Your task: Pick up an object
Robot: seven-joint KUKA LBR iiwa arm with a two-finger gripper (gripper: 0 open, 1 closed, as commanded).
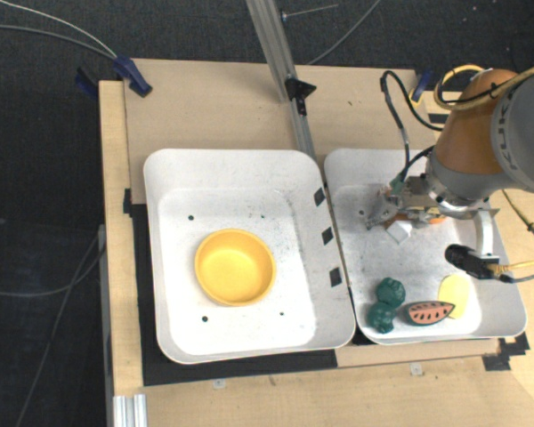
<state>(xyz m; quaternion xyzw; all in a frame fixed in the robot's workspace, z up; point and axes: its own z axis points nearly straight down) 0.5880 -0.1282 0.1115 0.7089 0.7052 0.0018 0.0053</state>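
Green toy [386, 304], watermelon slice [429, 312], yellow piece [455, 294] below arm; fingers' [393, 223] state indiscernible.

Yellow bowl [235, 266] upright, centre-left; green toy [386, 304], watermelon slice [428, 312], yellow piece [455, 294] clustered lower right.

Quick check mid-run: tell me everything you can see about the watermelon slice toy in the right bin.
The watermelon slice is a small wedge, red flesh with dark seed marks and a green rind along its lower curved edge, plastic-looking. It lies flat near the right bin's front edge, between the green toy and the yellow piece, which it seems to touch or overlap.
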